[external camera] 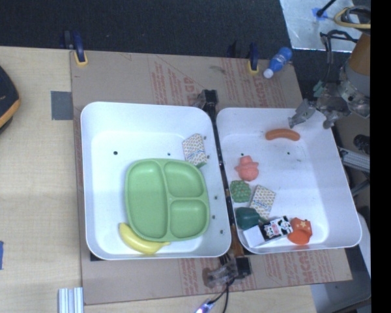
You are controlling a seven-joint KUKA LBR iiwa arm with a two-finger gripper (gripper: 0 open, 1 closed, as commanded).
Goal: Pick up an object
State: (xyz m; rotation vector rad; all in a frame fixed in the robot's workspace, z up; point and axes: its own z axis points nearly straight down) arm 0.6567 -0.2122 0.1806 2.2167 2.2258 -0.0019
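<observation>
The end effector is seen at the far right corner of the right white bin, fingers spread and holding nothing. The small orange-brown sausage-shaped toy lies just beside it, apparently singled out because it lies apart from the clutter.

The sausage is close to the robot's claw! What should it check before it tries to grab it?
1. Tool near the sausage: ok, it sits just up and to the right of it, at the bin's far right corner.
2. Space around the sausage: ok, it lies alone; the pink toy is well apart.
3. Sausage lying flat inside the right bin: ok.
4. Tool directly over the sausage: not ok, it is off to one side.
5. Tool holding nothing already: ok, nothing shows between its fingers.
6. Bin wall out of the way: cannot tell, the tool is right by the rim.
</observation>
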